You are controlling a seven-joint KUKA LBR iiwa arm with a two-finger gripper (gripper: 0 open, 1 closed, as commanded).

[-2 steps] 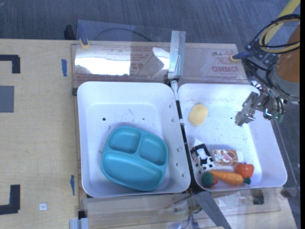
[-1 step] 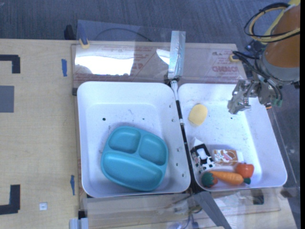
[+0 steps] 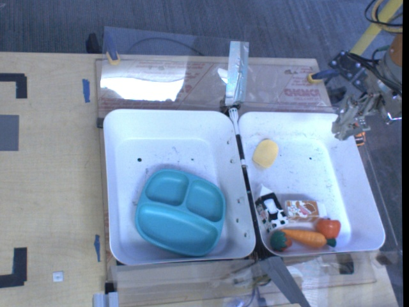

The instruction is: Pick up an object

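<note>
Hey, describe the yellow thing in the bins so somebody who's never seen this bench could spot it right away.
Start at the right-hand white bin, the one without the blue divided plate. Near its upper left, close to the divider between the bins, a small rounded yellow object lies alone. The other items, including an orange carrot, are clustered at the bin's near edge, and none is plain yellow.

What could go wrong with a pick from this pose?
The toy carrot, tomato, snack packet and black-and-white toy crowd the right bin's near corner; a grasp may catch two or slip. The tool sits at the bin's far rim and could clip it descending. The yellow lemon may roll.
</note>
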